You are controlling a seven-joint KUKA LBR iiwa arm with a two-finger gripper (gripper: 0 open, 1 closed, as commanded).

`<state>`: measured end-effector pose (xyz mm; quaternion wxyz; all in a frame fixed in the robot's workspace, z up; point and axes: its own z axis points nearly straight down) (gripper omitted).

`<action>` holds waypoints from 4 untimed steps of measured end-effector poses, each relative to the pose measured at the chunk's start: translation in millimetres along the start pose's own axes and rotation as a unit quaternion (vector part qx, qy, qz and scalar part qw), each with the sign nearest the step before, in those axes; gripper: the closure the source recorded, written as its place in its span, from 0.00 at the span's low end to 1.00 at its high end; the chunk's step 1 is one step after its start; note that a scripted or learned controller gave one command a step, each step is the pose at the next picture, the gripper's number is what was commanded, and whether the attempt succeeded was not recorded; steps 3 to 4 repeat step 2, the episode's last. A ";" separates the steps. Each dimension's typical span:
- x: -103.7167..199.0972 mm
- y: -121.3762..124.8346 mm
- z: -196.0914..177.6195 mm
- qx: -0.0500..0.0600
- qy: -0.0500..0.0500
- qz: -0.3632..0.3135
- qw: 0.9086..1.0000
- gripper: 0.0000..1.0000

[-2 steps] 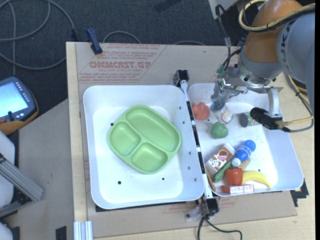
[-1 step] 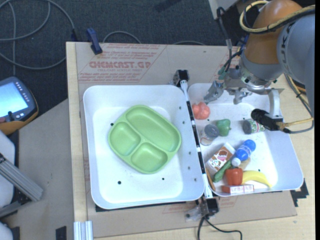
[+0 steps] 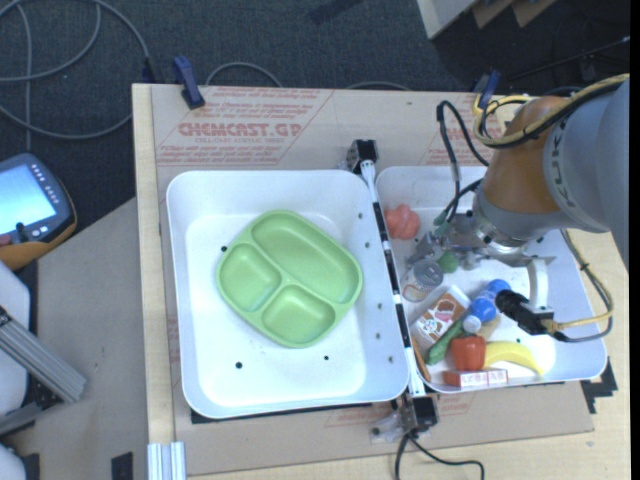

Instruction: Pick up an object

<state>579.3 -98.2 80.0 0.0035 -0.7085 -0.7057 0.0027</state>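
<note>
Bench [image 3: 150, 268] bearing two white bins [image 3: 200, 368]

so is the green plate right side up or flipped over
Right side up: the green plate lies flat in the left bin with its three hollow compartments facing the camera.

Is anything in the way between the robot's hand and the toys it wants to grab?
Nothing visible blocks it. The gripper is already down in the right bin, right among the toys, beside the pink toy.
</note>
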 end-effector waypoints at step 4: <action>89.6 8.6 -111.0 -0.010 0.001 -0.007 1.000 1.00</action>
